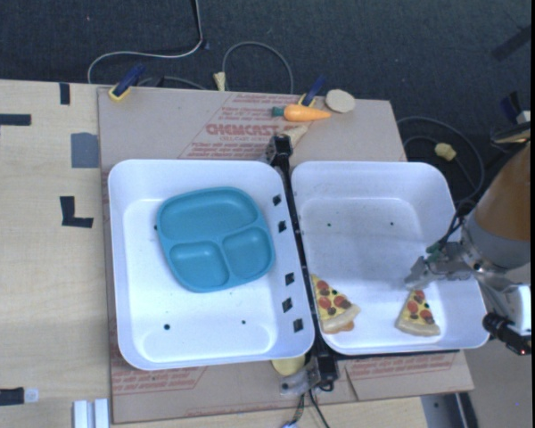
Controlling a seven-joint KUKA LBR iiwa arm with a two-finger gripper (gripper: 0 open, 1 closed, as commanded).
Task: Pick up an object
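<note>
**Two pizza slices waited in the right bin, the gripper low beside one of them**

From where I stood, the gripper [428, 270] was low inside the right bin [374, 181], near its right wall. It was just above and a little left of a toy pizza slice [418, 313] that lay flat on the bin floor. I could not tell how the jaws stood; they were too small and dark against the wrist. Nothing was visibly held.

A second pizza slice [333, 304] lay near the divider between the bins, well apart from the first one. In the left bin [125, 239] rested a blue divided plate [216, 239].

The slices looked like light toys, thin and probably stiff, maybe a little smooth on top. Because they lay flat, a grip from above seemed difficult to me. I judged that the thicker crust edge was the best place to pinch, across the narrow width. The plate appeared wide and shallow, so only its rim would offer a hold.
</note>
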